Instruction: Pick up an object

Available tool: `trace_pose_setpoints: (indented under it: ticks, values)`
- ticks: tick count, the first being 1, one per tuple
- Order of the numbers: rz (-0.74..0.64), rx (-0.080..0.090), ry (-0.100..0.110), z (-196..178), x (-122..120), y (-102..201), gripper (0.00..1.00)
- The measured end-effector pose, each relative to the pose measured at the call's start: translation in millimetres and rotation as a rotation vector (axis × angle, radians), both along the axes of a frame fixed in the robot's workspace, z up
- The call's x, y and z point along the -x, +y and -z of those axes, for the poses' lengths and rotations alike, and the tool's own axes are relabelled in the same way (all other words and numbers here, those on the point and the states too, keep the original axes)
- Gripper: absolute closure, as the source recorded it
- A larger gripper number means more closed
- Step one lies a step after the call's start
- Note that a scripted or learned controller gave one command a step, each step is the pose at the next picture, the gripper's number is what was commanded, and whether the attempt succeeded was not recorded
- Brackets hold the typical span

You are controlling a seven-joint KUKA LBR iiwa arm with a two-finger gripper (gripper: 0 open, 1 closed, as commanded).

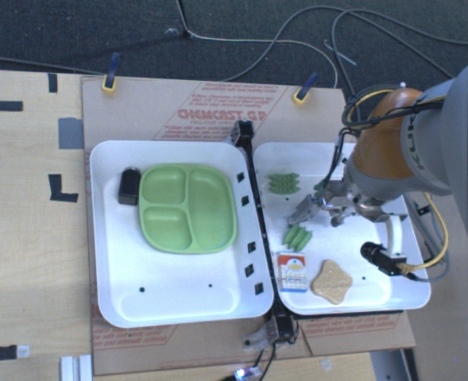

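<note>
My gripper hangs low over the right bin, its two grey fingers spread apart with nothing between them. Just below and left of the fingertips lies a small bunch of green beans. A second green bunch rests further up in the same bin. Near the bin's front sit a small red and white box and a tan cookie-shaped piece.
The left bin holds a green divided plate and a small black block at the plate's left. A black divider runs between the bins. A black cable fitting hangs off the arm over the right bin.
</note>
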State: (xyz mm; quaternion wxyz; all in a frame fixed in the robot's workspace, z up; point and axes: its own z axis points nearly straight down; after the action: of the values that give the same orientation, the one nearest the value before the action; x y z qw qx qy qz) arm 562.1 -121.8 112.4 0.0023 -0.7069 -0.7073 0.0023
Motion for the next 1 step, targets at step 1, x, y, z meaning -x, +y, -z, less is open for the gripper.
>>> trace_pose_setpoints:
  ticks: [1]
  values:
    - [-0.001,0.002,-0.006,28.7,0.1,0.1,0.00]
